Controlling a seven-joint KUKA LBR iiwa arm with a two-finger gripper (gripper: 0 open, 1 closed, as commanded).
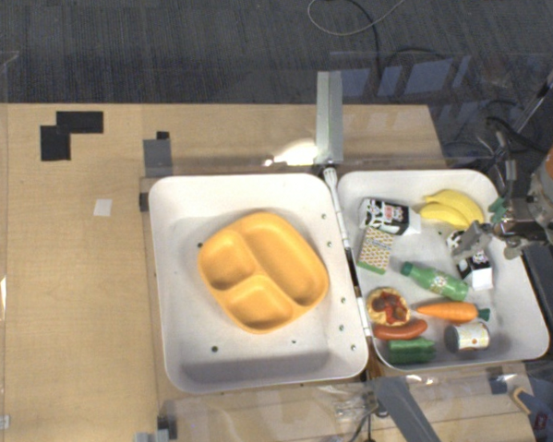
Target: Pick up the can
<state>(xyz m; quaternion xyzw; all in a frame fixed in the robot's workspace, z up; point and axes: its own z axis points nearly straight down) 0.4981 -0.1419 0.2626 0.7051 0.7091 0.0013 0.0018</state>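
1. Can [468,337] lies on its side in the near corner of the right bin [525,295], close to that bin's front wall, its long axis running roughly left to right across the view.
2. Just above it sits a carrot [447,312]; to its left lie a dark green vegetable [412,350] and a red sausage [400,330].
3. From where I stand, the hand [474,243] hangs over the far right part of the same bin, beside the bananas [453,208] and above a small dark-and-white item I cannot identify.
4. Whether the hand is spread or pressed together I cannot tell; nothing visibly sits in it.
5. The can therefore lies toward the bin's front edge from the hand, almost straight down the view, with the carrot and the tail of a green bottle [434,280] in between.
6. My judgement: the hand must travel forward over those items and close across the can's short width, not along its length.
7. The left bin [177,267] holds a yellow divided plate [261,272].
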